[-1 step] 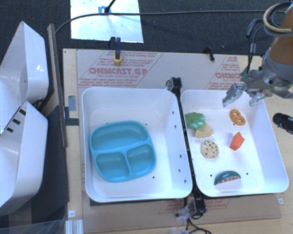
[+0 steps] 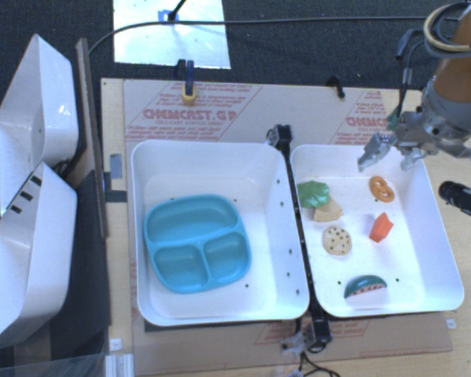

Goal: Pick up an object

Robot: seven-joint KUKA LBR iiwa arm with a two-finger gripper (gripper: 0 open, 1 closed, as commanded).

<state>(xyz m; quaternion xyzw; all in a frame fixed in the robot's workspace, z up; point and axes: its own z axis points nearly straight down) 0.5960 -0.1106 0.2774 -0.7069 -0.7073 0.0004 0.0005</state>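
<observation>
A blue tray (image 2: 196,242) sits in the left bin (image 2: 165,159), with bare floor along the far edge. In the right bin (image 2: 439,234), leaf (image 2: 312,192), cookie (image 2: 337,240), melon slice (image 2: 365,287), pretzel (image 2: 381,188) and red wedge (image 2: 381,227) lie apart. The tool (image 2: 392,154) hangs open and holding nothing over the far edge, near the pretzel.

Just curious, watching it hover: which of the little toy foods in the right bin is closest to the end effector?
The pretzel, a small orange-brown knot in the bin's upper right, just below the end effector. The orange wedge, cookie, green leaf and watermelon slice lie farther off.
</observation>
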